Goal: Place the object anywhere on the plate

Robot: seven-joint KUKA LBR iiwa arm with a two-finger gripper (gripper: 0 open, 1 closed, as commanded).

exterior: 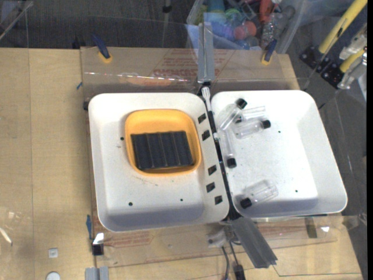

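On the counter [41, 127] sit two white bins side by side. Inside the left bin [105, 156] lies an orange plate [160, 116], and a dark ribbed block [162, 150] rests flat on it, within its rim. Over in the right bin [303, 156], several clear vials with black caps lie on their sides: a cluster [250, 123] near the far left corner and one vial [259, 192] apart, near the front edge. Beyond the bins stands a clear tub [250, 10] of coloured items.

An orange plate [163, 121] carrying a dark ribbed block [161, 150] sat in the left bin [111, 156]; several clear vials [249, 123] with black caps lay scattered in the right bin [291, 156].
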